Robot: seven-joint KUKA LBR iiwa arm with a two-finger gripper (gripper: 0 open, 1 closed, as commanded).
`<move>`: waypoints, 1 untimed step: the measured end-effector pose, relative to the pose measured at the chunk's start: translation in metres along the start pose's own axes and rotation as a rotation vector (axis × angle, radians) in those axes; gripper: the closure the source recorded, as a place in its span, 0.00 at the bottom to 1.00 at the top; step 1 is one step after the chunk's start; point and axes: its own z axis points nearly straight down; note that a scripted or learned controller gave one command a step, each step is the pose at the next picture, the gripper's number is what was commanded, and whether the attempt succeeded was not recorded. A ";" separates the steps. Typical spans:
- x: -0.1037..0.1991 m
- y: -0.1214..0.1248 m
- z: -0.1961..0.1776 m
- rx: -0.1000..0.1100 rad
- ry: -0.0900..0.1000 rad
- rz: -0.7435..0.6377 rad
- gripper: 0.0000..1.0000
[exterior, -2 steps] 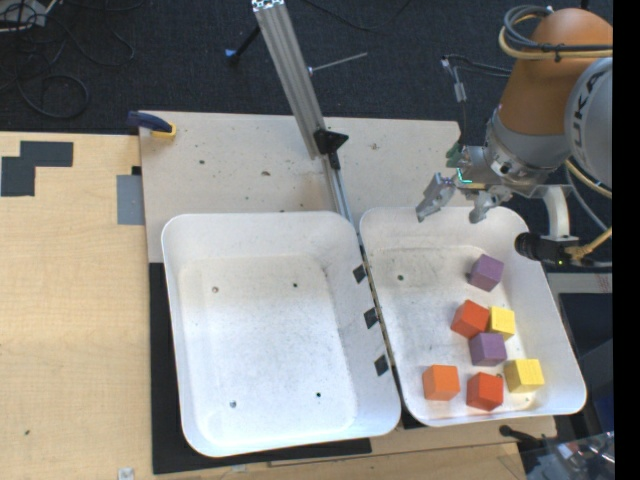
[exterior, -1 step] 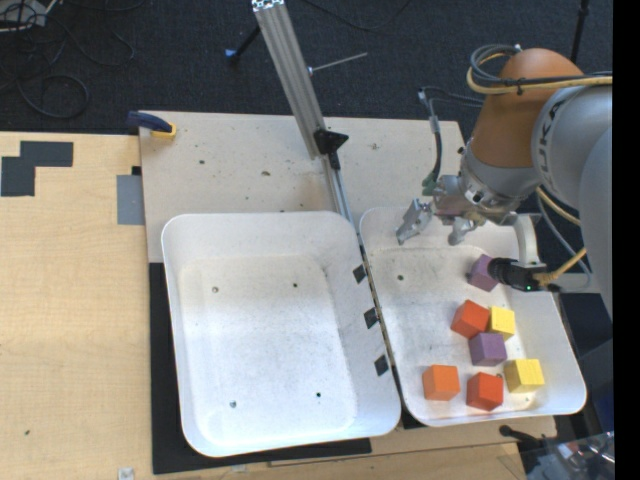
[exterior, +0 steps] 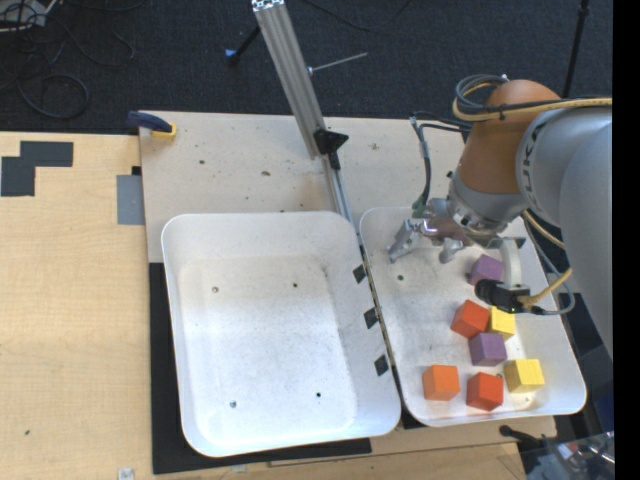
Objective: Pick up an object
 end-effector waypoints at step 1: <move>0.001 0.001 0.039 -0.007 -0.001 0.001 0.00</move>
